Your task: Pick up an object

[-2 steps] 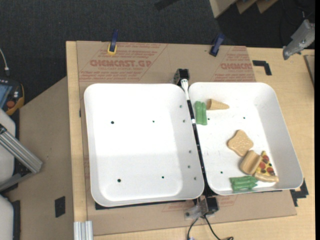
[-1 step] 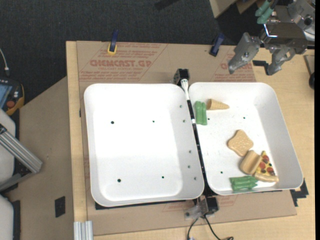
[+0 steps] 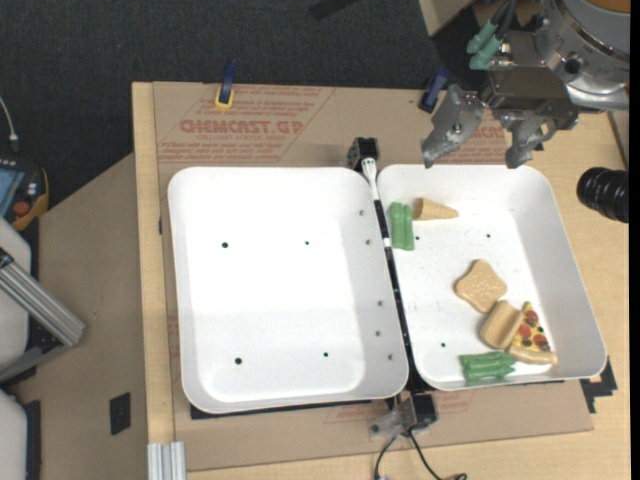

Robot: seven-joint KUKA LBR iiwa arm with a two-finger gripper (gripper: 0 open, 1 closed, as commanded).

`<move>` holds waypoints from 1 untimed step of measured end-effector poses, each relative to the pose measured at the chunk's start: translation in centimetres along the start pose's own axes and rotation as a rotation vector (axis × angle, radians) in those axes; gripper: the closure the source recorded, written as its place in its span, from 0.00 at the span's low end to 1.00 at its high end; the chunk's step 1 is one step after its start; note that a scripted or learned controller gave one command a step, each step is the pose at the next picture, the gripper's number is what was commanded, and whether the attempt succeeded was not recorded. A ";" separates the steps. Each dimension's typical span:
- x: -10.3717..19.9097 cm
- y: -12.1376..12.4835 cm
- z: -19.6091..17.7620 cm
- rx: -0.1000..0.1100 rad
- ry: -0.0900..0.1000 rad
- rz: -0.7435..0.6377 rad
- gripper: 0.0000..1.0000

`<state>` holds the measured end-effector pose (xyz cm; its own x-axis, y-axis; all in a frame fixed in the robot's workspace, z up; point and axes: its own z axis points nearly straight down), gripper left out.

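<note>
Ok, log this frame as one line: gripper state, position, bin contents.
gripper: open, holding nothing | above far edge of right bin | contents: pizza slice, cracker, green stick | pick: not yet

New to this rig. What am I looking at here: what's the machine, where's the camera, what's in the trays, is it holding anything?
One fixed camera looks down at a slant on a cardboard-topped bench. The grey robot arm with an orange band reaches in from the right; at its end is a two-finger gripper, fingers spread apart with nothing between them, hovering above the far edge of the right bin.

Two shallow white plastic bins sit side by side. The left bin shows bare floor. The right bin holds toy food: a green stick-shaped piece by the left wall, a tan cone beside it, a tan toast-shaped slice, a brown bread-roll piece, a pizza slice touching it, and a green leafy piece near the front.
</note>
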<state>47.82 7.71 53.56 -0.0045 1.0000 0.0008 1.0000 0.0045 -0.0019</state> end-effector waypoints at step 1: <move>-0.2 0.2 -1.0 -0.003 -0.001 0.003 1.00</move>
<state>47.98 7.53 54.56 -0.0010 1.0000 0.0000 1.0000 0.0010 0.0016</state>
